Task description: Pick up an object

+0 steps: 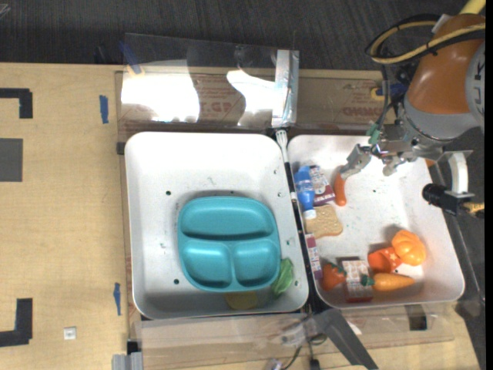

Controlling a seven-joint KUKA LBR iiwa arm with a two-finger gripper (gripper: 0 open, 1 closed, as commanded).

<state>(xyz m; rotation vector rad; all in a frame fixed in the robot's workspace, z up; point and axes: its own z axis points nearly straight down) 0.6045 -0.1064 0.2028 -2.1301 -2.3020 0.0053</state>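
1. The pincer (373, 159) hangs over the far part of the right bin (431, 206), its two fingers spread apart with white bin floor showing between them; it has hold of nothing.
2. The nearest thing to it is a small orange-red piece (340, 190), lying on the bin floor just beside the left fingertip (356, 163) and a little toward the near side; I take this for the likeliest target, though the task names no single object.
3. That piece is elongated; its long axis runs roughly from the far side to the near side of the bin, tilted slightly, with the upper end pointing toward the pincer.
4. Close on its left sit a blue-and-white packet (306, 187) and, below it, a tan biscuit-like slab (326, 221), both hard against the wall between the bins.
5. What could go wrong: the fingers look set to one side of the piece, so a straight drop may close on bare floor; or one finger may land on the piece and skid it toward the packet.
6. A second risk is crowding; if the piece is nudged against the packet, there is little room for a finger on that side.
7. The orange fruit-like toys (400, 257) lie well apart in the near corner; the teal tray (227, 241) rests in the left bin (154, 168).
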